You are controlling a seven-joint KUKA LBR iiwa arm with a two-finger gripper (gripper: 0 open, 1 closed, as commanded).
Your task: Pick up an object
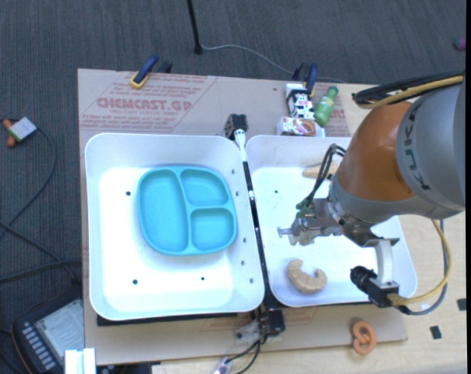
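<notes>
A beige, crescent-shaped pastry (306, 277) lies near the front edge of the right bin (274, 185). My gripper (297, 233) hangs low over the middle of that bin, just above and behind the pastry, with nothing visibly in it. A tan object (316, 171) peeks out at the back of the right bin, mostly hidden by the arm. In the left bin (111, 232) rests a light-blue plate (187, 209) with three compartments.
The grey and orange arm (399, 162) covers the right side of the right bin. Behind the bins on the cardboard stand a green bottle (325, 106) and a small printed box (298, 123). An orange ring (363, 336) lies in front of the right bin.
</notes>
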